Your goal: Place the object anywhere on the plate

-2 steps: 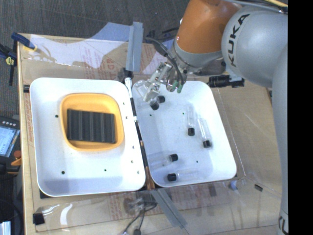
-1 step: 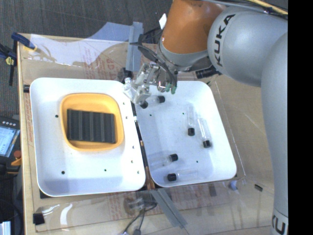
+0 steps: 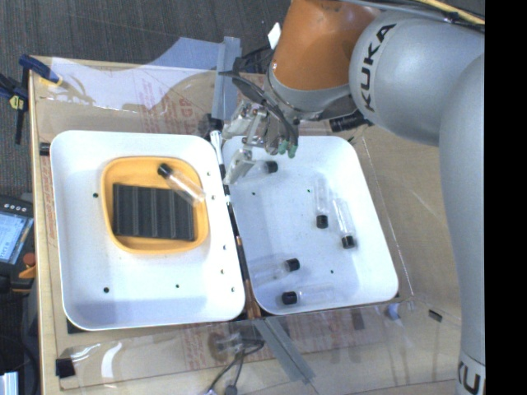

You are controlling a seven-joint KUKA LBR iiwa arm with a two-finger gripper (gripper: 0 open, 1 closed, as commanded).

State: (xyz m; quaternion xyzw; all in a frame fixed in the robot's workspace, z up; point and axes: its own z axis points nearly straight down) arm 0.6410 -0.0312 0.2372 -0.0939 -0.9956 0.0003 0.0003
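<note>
Two shallow white bins sit side by side on the desk (image 3: pixel 123 97). The left bin (image 3: pixel 74 286) holds a yellow plate (image 3: pixel 123 237) with a dark ribbed centre. A clear tube with a black cap (image 3: pixel 181 179) lies across the plate's upper right part, its cap end toward the upper left and its clear body slanting down toward the plate's right rim.

The grey arm (image 3: pixel 420 64), with its orange band, reaches in from the right. The jaws (image 3: pixel 247 151) hang over the upper left corner of the right bin (image 3: pixel 375 253), just beside the divide between the two bins. How far apart they stand cannot be told from this view, and nothing can be made out between them.

The tube on the plate lies to the left of the jaws, near them but apart, across the edge between the bins.

In the right bin more clear tubes with black caps lie scattered: two (image 3: pixel 333 212) close together near the right wall, one (image 3: pixel 280 265) at lower centre, one (image 3: pixel 309 296) near the front wall, and a small black cap (image 3: pixel 271 167) just right of the jaws.
</note>
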